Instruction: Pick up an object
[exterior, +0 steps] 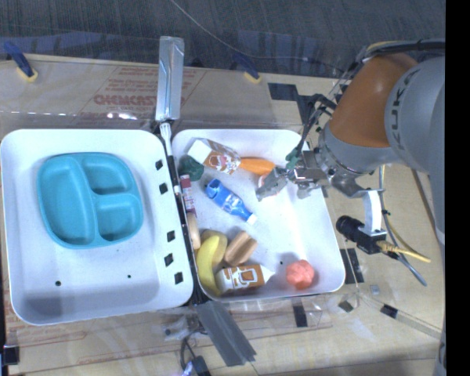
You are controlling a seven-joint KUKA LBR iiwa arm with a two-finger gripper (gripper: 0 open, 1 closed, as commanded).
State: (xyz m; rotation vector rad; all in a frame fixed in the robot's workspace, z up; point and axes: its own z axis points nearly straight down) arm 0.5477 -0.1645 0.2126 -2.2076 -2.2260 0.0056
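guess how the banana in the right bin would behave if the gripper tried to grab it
The banana looks smooth and curved, so it may slip or swivel between fingers. It lies packed against the bin wall and a bottle, so a push would likely nudge those rather than roll it.

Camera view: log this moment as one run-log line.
gripper: over right bin, beside carrot | grasp: none seen | left bin: blue tray | pick: not yet done

Desk (423,288), light wood, carrying two shallow white bins side by side: the left bin (16,233) and the right bin (329,241), their inner walls touching along the middle. A printed cardboard sheet (117,92) lies flat behind the left bin, and black tape marks (352,269) sit near the right bin's front corner.
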